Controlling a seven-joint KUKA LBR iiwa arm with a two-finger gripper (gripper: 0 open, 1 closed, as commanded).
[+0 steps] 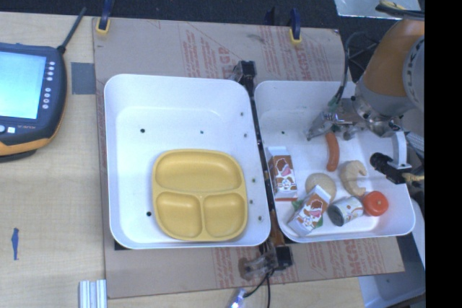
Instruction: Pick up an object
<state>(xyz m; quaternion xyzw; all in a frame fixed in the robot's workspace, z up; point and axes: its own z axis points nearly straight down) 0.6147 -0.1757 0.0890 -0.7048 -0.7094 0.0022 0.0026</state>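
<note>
gripper [326,125]: low in the right bin, about 11 o'clock from that bin's centre; fingers point toward 9 o'clock, tips splayed apart, nothing between them
arm [390,76]: grey body with orange band, enters from 3 o'clock, wrist sits over the right bin's upper right part
sausage [332,151]: red-orange, lies nearly upright in frame, just below the fingertips at 6 o'clock of them; top end close to the tips, can't tell if touching
croissant [354,177]: tan, curved, at 4 o'clock from the sausage, near it
round bun [320,185]: pale tan, at 6 o'clock from the sausage, beside the croissant's left
red cap piece [375,203]: orange-red, at 5 o'clock from the croissant, near the bin's right wall
small can [346,211]: lying on its side, touching or just beside the red cap piece, on its 9 o'clock side
carton [310,210]: white with red-brown print, tilted, just below the bun, at 9 o'clock from the can
flat packet [282,172]: white/red-brown print, lies along the right bin's left wall, at 10 o'clock from the carton
right bin [289,101]: white, shallow; all loose items sit in its lower half
left bin [137,104]: white, touching the right bin side by side
yellow tray [201,193]: three compartments, sits in the left bin's lower middle, toward 6 o'clock
tablet [25,94]: dark screen unit with orange edge, on the bench at 9 o'clock, well apart from the bins
blue clamps [294,24]: on the cardboard's top edge at 12 o'clock
</note>
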